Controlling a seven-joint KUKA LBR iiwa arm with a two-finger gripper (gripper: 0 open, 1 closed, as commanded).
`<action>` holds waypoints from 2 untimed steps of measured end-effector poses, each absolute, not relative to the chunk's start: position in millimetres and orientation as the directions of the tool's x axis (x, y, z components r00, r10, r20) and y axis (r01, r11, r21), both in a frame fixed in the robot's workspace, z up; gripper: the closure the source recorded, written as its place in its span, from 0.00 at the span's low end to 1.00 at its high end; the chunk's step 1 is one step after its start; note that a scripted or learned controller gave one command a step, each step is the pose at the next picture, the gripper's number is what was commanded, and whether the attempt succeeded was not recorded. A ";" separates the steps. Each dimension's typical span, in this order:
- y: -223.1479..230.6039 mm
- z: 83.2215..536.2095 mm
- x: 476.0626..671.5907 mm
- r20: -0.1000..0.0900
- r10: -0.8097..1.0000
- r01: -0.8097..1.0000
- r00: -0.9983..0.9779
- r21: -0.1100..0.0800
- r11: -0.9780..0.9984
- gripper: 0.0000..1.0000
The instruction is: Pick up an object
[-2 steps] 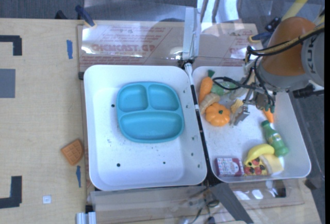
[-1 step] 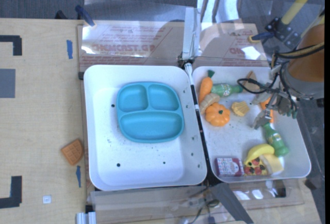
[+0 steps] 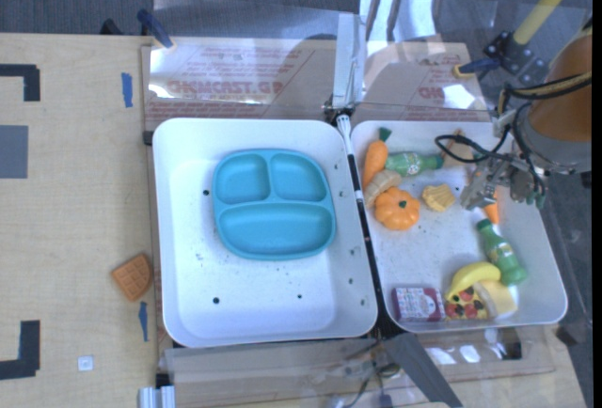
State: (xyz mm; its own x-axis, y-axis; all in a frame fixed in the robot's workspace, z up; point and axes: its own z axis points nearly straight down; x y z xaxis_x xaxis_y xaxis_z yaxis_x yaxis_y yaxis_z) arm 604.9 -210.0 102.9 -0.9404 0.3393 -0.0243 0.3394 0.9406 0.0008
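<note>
Over right bin's (image 3: pixel 555 303) far-right edge, gripper (image 3: pixel 491 190) hovers; fingers' state unclear; nothing visibly lifted, pick not yet done

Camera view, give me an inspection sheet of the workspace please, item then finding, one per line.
Surface: light wooden bench bearing two white bins, left bin and right bin.
Job's things: in the right bin, carrot, pumpkin, two green bottles, banana, red packet.
Clutter: blue divided plate in the left bin; waffle piece on the bench beside it.
Grippers: gripper low over the right bin's upper right; nothing seen between its fingers.
Cables: black cables looping near the wrist.
Surroundings: clear plastic sheets behind the bins; dark floor.
</note>
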 end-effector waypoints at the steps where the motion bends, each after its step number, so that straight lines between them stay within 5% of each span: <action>1: -195.1 89.6 570.4 -0.012 -0.057 -0.057 -0.998 -0.002 0.998 1.00; 2: -195.4 88.9 569.8 -0.010 -0.057 -0.057 -0.998 -0.002 0.998 0.00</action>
